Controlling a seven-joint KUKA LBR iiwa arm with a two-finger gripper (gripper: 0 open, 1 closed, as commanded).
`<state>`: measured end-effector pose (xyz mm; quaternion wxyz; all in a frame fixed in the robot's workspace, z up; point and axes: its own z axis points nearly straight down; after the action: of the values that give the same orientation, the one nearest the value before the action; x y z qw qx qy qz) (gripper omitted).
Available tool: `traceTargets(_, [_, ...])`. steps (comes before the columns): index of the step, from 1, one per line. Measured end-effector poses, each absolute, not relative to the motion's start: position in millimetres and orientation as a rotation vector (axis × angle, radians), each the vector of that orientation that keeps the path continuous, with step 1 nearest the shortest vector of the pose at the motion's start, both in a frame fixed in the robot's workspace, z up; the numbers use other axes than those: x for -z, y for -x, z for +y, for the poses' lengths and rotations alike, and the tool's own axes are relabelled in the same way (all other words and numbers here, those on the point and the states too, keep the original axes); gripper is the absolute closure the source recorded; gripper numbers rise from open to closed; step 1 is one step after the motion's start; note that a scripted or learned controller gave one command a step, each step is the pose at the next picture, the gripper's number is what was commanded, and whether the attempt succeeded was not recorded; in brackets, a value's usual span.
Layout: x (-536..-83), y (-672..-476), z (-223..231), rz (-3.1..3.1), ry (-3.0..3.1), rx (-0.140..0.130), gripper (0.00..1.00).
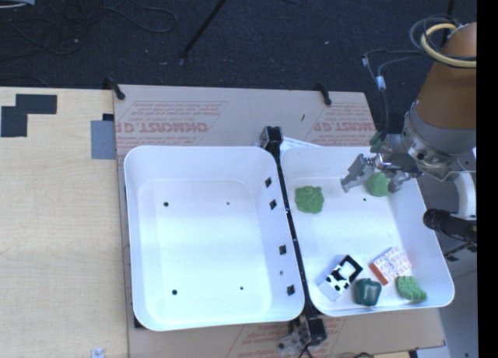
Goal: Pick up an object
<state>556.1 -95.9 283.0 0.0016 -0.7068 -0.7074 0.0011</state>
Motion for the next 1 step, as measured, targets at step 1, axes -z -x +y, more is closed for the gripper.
traceTargets(1, [-229.1, -541.5, -46.9, -2.219, 2.212, -0.007, 0.0])
